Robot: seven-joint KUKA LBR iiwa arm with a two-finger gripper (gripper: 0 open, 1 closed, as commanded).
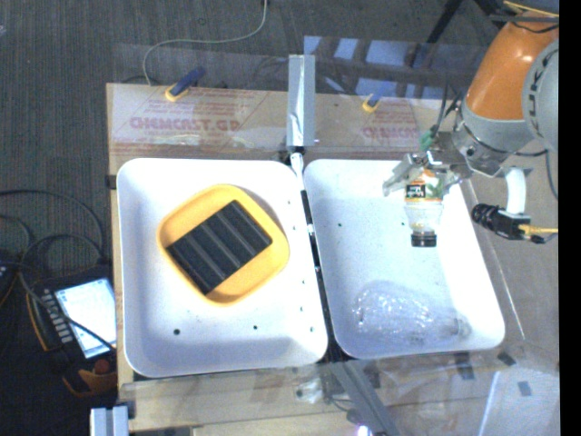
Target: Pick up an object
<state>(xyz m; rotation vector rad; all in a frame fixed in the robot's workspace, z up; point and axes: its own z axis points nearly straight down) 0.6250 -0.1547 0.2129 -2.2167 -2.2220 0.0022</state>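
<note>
Camera view: in the right bin (490, 298), upper part of frame, jaws (423, 176) pinch a small bottle (422, 209) by its base, cap hanging down, apparently lifted clear.

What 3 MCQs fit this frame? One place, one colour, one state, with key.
1. Where is the yellow tray?
A. left bin
B. right bin
C. on the floor

2. What colour is the bottle cap?
A. white
B. black
C. red

3. What is the state of the gripper?
A. open over the left bin
B. shut on the bottle
C. shut on the plastic bag

Key: 1 A, the tray lies in the left bin. 2 B, the cap at its lower end is dark. 3 B, the bottle hangs between the fingers over the right bin, apart from the clear bag.
</note>
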